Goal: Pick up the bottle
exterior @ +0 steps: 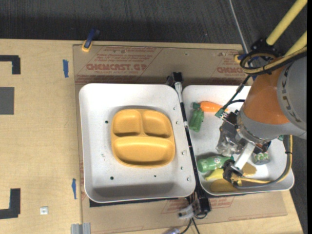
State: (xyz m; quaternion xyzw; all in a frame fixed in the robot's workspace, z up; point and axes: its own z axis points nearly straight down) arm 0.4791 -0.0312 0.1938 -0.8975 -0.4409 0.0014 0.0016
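- Over the right bin (pixel 287 172), we see the grey arm (pixel 292 99) with its orange band reaching in from the right, its gripper (pixel 233 165) low above the bin's front half.
- We cannot tell how the gripper is set; the wrist hides much of it.
- Just left of the gripper lies the bottle (pixel 210 163), green, on its side near the bin's front left corner; we cannot tell whether the two touch.
- Beside it, toward the front wall, sits a yellow item (pixel 219 185).
- Farther back in that bin we see a second green object (pixel 196 118) and an orange carrot-like piece (pixel 211 106), side by side.
- Across in the left bin (pixel 92 145), a yellow divided tray (pixel 143 135) rests at the middle.
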